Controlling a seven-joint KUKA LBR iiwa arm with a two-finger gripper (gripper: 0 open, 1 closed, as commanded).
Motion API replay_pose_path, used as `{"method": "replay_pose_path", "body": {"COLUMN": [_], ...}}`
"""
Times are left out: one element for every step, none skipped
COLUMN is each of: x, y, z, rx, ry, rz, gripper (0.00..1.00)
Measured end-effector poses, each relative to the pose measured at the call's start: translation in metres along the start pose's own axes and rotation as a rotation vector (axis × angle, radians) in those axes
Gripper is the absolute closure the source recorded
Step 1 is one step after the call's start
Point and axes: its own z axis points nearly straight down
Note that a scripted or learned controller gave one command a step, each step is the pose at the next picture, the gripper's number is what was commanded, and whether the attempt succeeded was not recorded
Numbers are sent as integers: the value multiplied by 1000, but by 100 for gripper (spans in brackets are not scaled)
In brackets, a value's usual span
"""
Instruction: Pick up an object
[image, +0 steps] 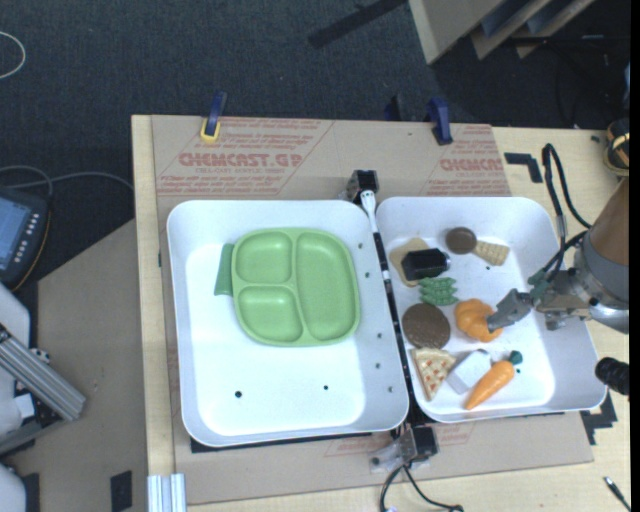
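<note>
Carrot (490, 383) lies lowest in right bin (540, 215). Claw (506, 310) at right of frame touches orange fruit (474, 318); finger state: cannot tell. Risk: crowded toys, fruit may roll sideways.

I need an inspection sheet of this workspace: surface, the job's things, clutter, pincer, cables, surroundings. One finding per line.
Surface: bench covered with printed cardboard, bearing a left bin and a right bin side by side.
Job's things: right bin holds toy food, among it a carrot, an orange piece, a pizza slice, a brown round patty, a green leafy piece and a black block.
Clutter: green divided plate in the left bin.
Pincer: pincer low over the right bin, beside the orange piece; fingers unclear.
Cables: black cable near the arm.
Surroundings: dark carpet; blue clamps at the far edge.
</note>
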Motion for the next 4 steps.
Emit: {"method": "replay_pose_path", "body": {"x": [0, 1, 2, 1], "y": [3, -3, -3, -2], "z": [-7, 55, 109, 95], "rx": [-14, -6, -8, -14], "ry": [-3, 1, 0, -3], "rz": [-4, -4, -4, -2], "gripper": [0, 0, 0, 100]}}
